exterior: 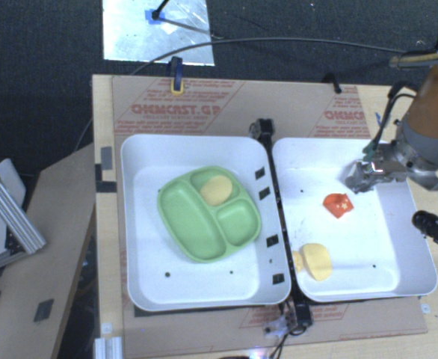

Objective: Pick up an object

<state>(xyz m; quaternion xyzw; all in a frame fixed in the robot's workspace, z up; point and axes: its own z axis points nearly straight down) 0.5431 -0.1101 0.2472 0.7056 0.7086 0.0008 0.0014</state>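
The metal two-finger gripper (pixel 359 176) hangs over the right shallow white plastic bin (pixel 398 275), its grip state impossible to tell, with the small red angular block (pixel 338 205) just below-left of it (the pale yellow lump (pixel 315 261) lies farther).

A dark, speckled carpet floor (pixel 39 43) fills the upper part of the scene. At twelve o'clock a shiny silver sheet (pixel 155 21) lies on it, with a piece of blue tape near its middle. A brown board (pixel 226 99) printed with red lettering covers the centre. At nine o'clock a tan wooden bench edge (pixel 51 230) shows, beside an aluminium rail (pixel 10 208).
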